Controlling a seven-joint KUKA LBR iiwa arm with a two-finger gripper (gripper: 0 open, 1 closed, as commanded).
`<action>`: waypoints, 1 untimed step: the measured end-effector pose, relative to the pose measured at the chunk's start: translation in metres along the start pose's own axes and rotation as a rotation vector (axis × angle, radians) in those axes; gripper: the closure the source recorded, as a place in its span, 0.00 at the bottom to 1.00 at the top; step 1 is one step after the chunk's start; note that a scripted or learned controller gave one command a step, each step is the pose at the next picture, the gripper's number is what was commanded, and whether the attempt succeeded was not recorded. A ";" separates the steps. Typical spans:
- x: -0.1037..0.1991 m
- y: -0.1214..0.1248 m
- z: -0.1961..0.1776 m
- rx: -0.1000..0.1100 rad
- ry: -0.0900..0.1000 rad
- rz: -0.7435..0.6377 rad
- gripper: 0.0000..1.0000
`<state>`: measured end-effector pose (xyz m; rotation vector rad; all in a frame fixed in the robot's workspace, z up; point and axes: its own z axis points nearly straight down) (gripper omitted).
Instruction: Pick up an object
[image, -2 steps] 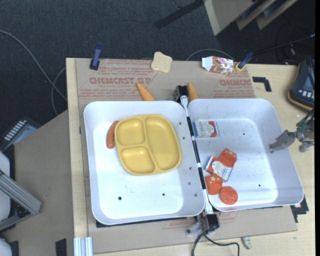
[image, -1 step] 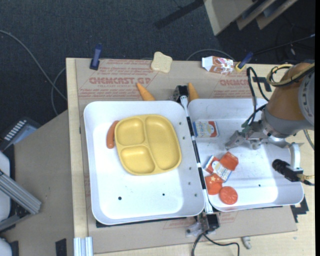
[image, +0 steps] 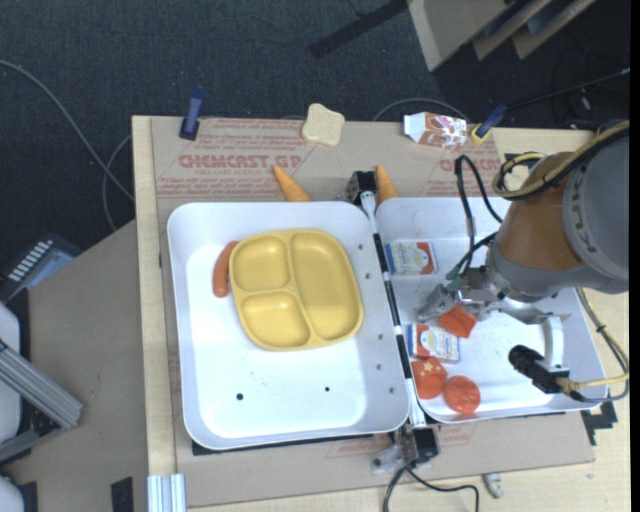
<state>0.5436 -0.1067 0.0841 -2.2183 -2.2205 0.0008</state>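
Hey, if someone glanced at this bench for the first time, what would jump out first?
The yellow divided plate in the left bin, a hot dog tucked beside it. Then the grey and orange arm reaching over the right bin, its gripper just above a small orange block.

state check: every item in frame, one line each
yellow divided plate: flat in left bin, compartments bare
hot dog: lying against plate's left edge
orange block: in right bin, right under the gripper
two tomato slices: flat, near right bin's front
bread slice: outside bins, on bench
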 end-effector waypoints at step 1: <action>-0.001 0.000 -0.010 -0.002 -0.001 0.002 1.00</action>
